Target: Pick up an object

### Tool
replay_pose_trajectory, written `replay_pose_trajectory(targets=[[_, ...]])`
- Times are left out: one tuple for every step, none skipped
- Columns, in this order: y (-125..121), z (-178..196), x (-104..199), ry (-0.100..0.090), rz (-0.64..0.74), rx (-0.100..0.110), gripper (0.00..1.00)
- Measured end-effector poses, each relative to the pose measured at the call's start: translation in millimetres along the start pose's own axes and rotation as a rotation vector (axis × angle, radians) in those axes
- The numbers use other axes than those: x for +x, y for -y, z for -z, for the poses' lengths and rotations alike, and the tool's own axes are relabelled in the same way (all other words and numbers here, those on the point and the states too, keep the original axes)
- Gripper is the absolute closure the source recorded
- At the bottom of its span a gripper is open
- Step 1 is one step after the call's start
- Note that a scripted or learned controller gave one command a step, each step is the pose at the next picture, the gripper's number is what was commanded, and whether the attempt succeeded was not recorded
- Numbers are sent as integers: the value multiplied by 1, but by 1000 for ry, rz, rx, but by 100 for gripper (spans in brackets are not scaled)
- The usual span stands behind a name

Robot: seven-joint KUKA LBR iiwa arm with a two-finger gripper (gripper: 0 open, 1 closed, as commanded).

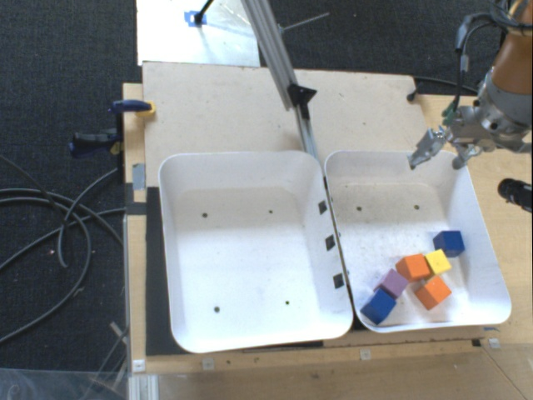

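Arm: reaching in from the right, its gripper [441,150] hovering over the far edge of the right bin [487,223], fingers spread apart and gripping nothing.

Blocks: all sitting in the right bin's near corner, well apart from the gripper. A blue cube [450,242] is lying farthest back; yellow [438,262] and orange [412,267] are touching; a second orange [433,292], purple [393,282] and another blue [379,306] are clustering nearer.

Left bin [179,223]: sitting beside the right one.

Two white bins [250,173] sit below me; the right one holds two blue blocks [450,242], two orange blocks [411,267], one yellow block [438,262], one purple block [393,282].
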State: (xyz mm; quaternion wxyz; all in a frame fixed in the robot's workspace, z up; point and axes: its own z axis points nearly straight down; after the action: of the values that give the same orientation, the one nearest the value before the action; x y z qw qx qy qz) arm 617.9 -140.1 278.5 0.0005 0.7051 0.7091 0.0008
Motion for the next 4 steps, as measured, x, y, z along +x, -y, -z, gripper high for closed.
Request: replay_pose_trajectory(targets=[[51, -109, -49, 0, -9, 8, 0], [75, -163, -70, 11, 2, -21, 0], [74, -153, -71, 12, 2, -25, 100], [90, -166, -58, 9, 0, -17, 100]])
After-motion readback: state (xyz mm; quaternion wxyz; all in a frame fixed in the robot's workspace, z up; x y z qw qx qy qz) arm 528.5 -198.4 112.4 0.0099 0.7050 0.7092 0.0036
